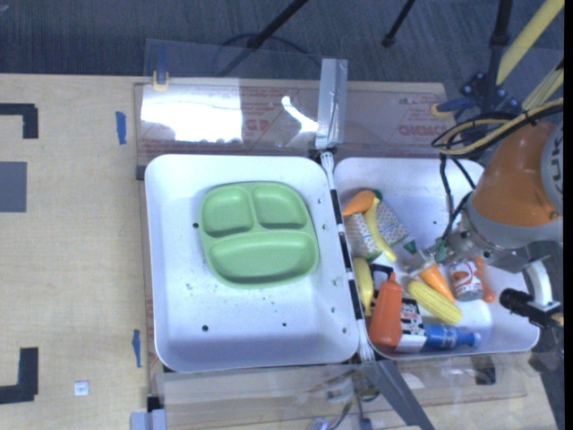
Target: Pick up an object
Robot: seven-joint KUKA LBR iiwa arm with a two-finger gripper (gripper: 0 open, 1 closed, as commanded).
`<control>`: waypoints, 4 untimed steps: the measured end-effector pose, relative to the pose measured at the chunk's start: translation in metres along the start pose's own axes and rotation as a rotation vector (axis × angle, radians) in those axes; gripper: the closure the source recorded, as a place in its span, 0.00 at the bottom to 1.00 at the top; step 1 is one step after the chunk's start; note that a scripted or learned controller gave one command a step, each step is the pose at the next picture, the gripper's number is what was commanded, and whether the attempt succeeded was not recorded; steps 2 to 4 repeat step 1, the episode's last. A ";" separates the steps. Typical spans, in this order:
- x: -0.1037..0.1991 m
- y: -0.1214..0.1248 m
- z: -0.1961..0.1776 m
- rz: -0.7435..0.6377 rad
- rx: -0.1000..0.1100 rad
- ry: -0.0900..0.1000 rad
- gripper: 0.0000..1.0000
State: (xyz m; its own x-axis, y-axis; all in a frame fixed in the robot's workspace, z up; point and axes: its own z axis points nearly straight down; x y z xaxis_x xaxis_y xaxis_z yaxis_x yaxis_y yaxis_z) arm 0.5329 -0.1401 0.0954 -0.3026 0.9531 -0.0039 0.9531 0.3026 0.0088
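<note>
The right bin (421, 176) holds a heap of toy food. In it are an orange bottle (387, 313), a corn cob (435, 304), a carrot (436, 279), a yellow banana (380, 232), a red and white can (466, 281) and a blue tube (445, 337). My gripper (440, 254) hangs below the orange wrist band at the bin's right side. It is low over the carrot and the can. The arm's body hides much of it, and I see nothing lifted in it.
The left bin (170, 285) holds a green divided plate (260, 232). A metal divider (340, 240) runs between the bins. A clear panel (242, 106) stands behind them. Cables and stands lie at the back right.
</note>
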 end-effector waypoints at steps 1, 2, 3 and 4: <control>0.021 0.010 -0.111 0.058 0.010 0.003 1.00; 0.021 0.010 -0.111 0.058 0.010 0.003 1.00; 0.021 0.010 -0.111 0.058 0.010 0.003 1.00; 0.021 0.010 -0.111 0.058 0.010 0.003 1.00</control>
